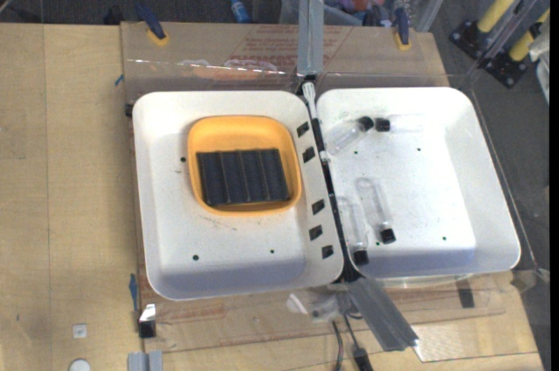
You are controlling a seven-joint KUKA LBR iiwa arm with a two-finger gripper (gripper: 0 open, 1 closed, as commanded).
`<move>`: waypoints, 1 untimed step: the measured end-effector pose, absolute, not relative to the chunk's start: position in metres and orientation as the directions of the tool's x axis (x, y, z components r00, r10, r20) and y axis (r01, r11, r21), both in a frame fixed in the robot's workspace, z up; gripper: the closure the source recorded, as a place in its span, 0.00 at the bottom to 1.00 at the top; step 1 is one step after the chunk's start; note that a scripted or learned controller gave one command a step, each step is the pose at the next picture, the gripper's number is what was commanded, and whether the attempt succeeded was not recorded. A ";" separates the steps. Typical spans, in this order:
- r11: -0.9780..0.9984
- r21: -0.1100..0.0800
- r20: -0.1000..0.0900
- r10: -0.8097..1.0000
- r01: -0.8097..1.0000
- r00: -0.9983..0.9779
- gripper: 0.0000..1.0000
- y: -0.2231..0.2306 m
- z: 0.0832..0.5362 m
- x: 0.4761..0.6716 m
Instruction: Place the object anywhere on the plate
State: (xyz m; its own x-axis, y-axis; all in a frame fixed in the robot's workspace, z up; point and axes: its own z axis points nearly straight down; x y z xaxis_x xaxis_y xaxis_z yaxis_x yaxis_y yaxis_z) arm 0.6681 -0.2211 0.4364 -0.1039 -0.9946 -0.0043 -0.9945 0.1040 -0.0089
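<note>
The left bin (166,256) holds an orange plate (240,127), set a little toward its far side; a black ribbed block (243,177) lies flat in the plate's well, its edges inside the rim and its ribs running front to back; if this block is the task's thing, it is already on the plate and the job looks finished. The right bin (454,186) holds three clear tubes with black caps; one tube (348,135) lies near the far left corner, and two more (376,202) lie side by side close to the wall between the bins.

Risks, as a judgement: if a tube is the thing meant, it is round, smooth and see-through, so it may roll or slip from a pinch; the pair near the wall leaves little room for a finger; the block already fills most of the well, so a tube set down there may rest on the ribs and roll off.

Of the gripper, I cannot tell how far it is open, nor whether it holds or touches anything.
</note>
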 end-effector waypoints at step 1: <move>-0.277 -0.008 -0.002 -0.961 -0.961 0.277 1.00 -0.221 0.436 0.668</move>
